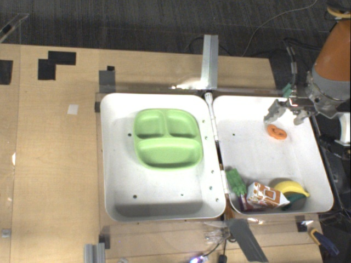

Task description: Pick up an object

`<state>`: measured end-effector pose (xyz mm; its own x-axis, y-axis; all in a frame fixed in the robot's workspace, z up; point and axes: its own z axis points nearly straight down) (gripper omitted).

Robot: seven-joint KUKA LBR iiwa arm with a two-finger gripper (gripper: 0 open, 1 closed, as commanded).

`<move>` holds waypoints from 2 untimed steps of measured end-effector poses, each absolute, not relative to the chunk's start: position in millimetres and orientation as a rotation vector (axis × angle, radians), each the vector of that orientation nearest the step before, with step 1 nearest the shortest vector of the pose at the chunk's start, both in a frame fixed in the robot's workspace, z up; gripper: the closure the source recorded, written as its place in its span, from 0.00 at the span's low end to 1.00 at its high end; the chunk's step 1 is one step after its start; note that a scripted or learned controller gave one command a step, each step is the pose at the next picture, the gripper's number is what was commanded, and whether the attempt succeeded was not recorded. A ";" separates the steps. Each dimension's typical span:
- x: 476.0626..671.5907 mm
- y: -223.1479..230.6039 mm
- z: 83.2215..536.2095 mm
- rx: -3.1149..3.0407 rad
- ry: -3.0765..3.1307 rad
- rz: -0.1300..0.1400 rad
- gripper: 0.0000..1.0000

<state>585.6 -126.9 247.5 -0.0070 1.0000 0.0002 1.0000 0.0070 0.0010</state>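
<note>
The gripper (287, 112) hangs over the far part of the right bin (247, 163), its jaws released and holding nothing. Just beside them lies a small orange disc (277, 132) (probably light, stiff plastic). It is flat and may be slippery, so I judge a grip across its edges safest.

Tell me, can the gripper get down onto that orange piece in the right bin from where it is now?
Probably yes. The gripper hangs open just above the orange piece, which lies alone on the right bin's floor, apart from the cluster at the near edge.
</note>
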 end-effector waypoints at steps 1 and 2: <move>592.2 -183.4 162.5 2.156 2.284 0.000 0.00; 603.2 -202.7 95.7 2.033 2.390 0.005 0.00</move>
